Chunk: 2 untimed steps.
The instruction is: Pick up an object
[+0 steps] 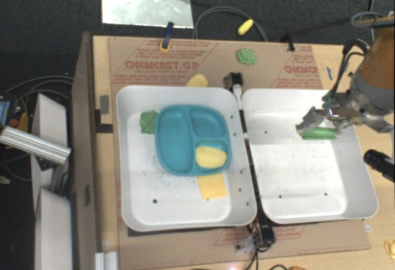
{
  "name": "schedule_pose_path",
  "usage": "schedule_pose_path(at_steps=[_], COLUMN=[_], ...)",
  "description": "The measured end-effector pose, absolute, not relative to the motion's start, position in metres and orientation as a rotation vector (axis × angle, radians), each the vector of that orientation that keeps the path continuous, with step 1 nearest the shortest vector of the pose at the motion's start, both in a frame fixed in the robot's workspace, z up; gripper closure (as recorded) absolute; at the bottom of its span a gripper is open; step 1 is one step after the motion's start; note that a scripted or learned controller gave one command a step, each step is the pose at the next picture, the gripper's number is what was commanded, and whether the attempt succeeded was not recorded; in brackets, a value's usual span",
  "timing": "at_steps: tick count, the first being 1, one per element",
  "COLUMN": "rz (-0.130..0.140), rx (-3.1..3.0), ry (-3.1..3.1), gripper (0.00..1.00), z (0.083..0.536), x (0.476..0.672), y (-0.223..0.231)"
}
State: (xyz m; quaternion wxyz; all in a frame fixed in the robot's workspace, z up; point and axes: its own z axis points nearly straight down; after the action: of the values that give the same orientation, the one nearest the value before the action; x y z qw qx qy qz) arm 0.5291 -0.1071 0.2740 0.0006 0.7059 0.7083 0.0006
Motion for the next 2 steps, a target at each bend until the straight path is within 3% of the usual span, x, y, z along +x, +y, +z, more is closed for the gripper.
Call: schedule_pose_path(at_steps=[1, 2], rz=[-0.01, 0.0], rx=[2.229, 2.22], ry=[2.223, 2.221], gripper=[0.0, 0.0], z=[0.159, 0.113], x=[0.529, 0.557], y=[-0.148, -0.166])
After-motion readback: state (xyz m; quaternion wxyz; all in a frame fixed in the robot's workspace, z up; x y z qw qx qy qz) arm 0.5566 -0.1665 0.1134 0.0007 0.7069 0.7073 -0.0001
